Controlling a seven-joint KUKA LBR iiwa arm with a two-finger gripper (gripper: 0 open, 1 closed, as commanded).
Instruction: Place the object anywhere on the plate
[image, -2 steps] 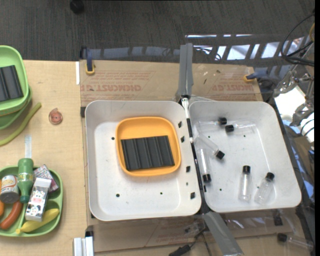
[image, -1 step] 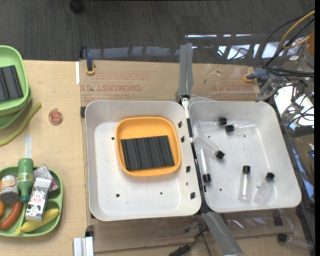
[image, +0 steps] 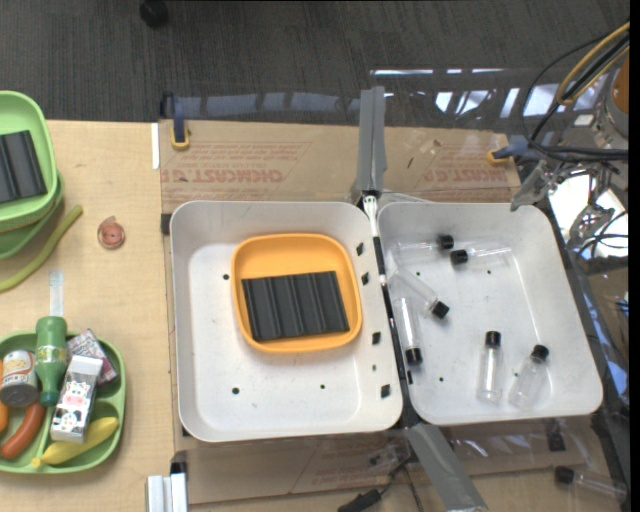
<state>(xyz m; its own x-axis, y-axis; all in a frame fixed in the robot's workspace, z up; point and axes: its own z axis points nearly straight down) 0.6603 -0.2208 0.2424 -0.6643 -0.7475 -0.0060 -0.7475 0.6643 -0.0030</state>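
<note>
The left bin (image: 200, 390) holds an orange plate (image: 296, 262) with a dark ribbed insert (image: 296, 305) lying flat in its well; the right bin (image: 570, 385) holds the candidates for placing, a scatter of small clear vials with black caps. One vial (image: 418, 294) lies slanted near the divider; another (image: 408, 335) lies along the bin's left wall; two (image: 490, 362) (image: 530, 372) lie close together toward the near edge; a further pair (image: 470, 252) sits toward the far side, though glare on the white floor makes their outlines hard to separate, so the count is perhaps six.

At the upper right edge, cables and dark metal parts (image: 575, 150) crowd above the bin's far corner; whether any of this is the end effector, and whether it is released or clenched, cannot be told from this angle; nothing is visibly carried, and every vial rests on the bin floor, so the transfer looks not yet begun.

The vials should be very light, rigid and slick; being round they will likely roll if nudged sideways, and thin glass or plastic could crack under hard squeezing. The slanted vial stands clear of its neighbours; taking it across the middle of the barrel, fingers perpendicular to its axis, seems the safest hold; the ribbed insert should stop it rolling once set down.
</note>
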